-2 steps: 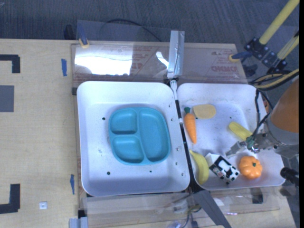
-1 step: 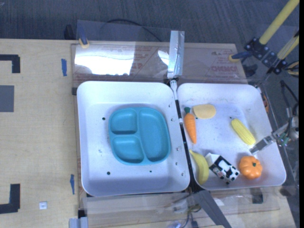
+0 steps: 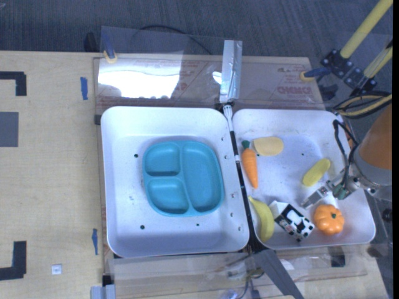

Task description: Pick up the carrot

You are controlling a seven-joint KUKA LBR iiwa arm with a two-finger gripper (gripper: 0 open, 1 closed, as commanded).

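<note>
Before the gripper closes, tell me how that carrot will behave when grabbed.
The carrot looks like a smooth moulded toy, so it is probably stiff and light, and may slip between fingers. Its round, tapered body suggests it could roll or pivot if nudged. It lies close to the right bin's left wall, which may leave little room on that side.

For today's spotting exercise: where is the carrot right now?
The carrot lies in the right bin, against its left wall, just below the pale yellow piece.
</note>
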